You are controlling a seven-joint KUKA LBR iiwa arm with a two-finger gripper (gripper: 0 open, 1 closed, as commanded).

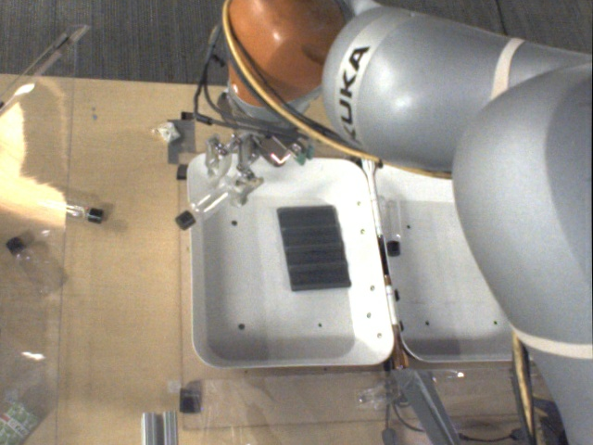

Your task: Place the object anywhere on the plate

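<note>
One dark ribbed slab [314, 247] lay flat at the left bin's [222, 341] centre, likely stiff, light and low, best pinched across its narrow sides. The gripper [233, 170] hovered at eleven o'clock over the bin's rim; spread or pressed together, I couldn't tell.

two white bins [213, 341] on a wooden bench [111, 295].

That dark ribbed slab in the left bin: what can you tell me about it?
The dark slab is a flat, charcoal-grey rectangle crossed by ridges that split it into about four bands. It looks matte, perhaps rubber or plastic. It lies flat on the floor of the left bin, near the middle, slightly turned. The gripper hangs apart from it, by the bin's far left corner.
</note>
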